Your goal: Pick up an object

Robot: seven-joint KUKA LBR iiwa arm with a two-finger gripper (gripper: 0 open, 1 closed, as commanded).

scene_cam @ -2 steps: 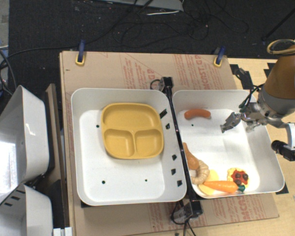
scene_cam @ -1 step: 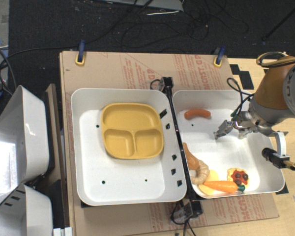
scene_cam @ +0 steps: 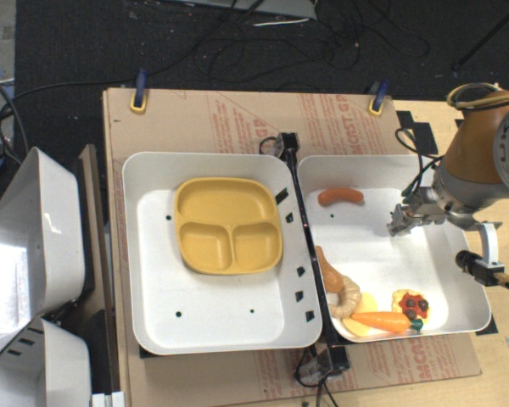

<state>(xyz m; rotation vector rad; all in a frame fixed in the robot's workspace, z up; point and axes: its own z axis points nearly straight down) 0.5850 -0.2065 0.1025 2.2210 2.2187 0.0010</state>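
Note:
The right bin (scene_cam: 458,261) holds a toy sausage (scene_cam: 340,197) near its far left side. At its near edge lie a chicken drumstick (scene_cam: 329,270), a shrimp (scene_cam: 348,298), a carrot (scene_cam: 379,320) and a small pizza slice (scene_cam: 411,303). My gripper (scene_cam: 400,221) hangs low over the bin's far right part, right of the sausage and apart from it. I see nothing between its fingers.
A yellow divided plate (scene_cam: 229,225) lies in the left bin (scene_cam: 153,295). A black divider (scene_cam: 305,244) runs between the bins. Two clamps (scene_cam: 138,100) (scene_cam: 377,100) hold the cardboard at the far edge. A white tub (scene_cam: 34,227) stands at the left.

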